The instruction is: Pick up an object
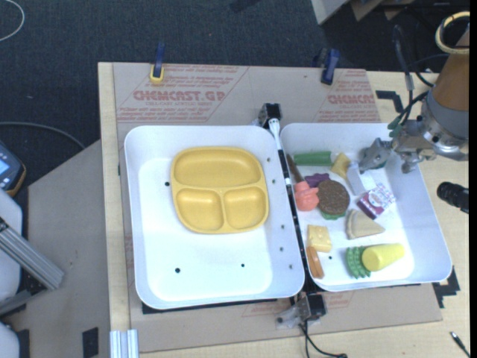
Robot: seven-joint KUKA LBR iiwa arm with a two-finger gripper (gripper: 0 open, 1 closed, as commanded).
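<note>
The right white bin (436, 233) holds several toy foods: a green bean pod (311, 157), a brown burger patty (333, 198), a pink piece (305, 196), a purple-and-white packet (377, 198), a pale sandwich wedge (363, 226), a cheese block (320, 237) and a yellow corn cob with green husk (375, 258). My gripper (389, 158) hovers over the bin's upper right part, just above the packet. Its two grey fingers stand apart, open, with nothing between them.
The left white bin (149, 259) carries a yellow divided plate (220, 188). A small yellow wedge (341, 164), a purple piece (317, 179) and an orange stick (314, 263) also lie in the right bin. Blue clamps (329, 64) sit at the board's far edge.
</note>
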